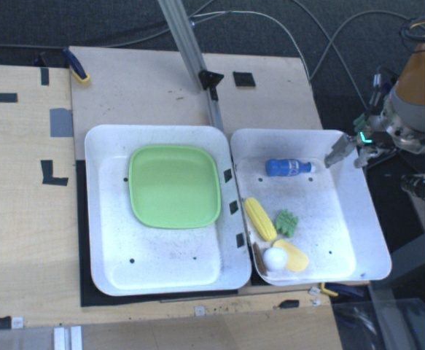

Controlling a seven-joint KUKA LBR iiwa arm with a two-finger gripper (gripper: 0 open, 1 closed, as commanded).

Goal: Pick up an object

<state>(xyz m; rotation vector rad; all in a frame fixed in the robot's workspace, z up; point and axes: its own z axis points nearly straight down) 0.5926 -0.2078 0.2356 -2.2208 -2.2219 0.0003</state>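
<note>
Camera view finds my claw (349, 152) spread wide and holding nothing — poised over the right bin's (364, 217) far edge, near the blue bottle (288, 168).

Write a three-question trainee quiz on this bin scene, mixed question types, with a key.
1. True or false: the green plate lies in the left bin.
2. Which lies nearest the gripper? A) blue bottle B) yellow corn C) white ball
3. Fill in: the small green toy lies just to the ____ of the corn in the picture.

Key: 1 true; 2 A; 3 right
</note>
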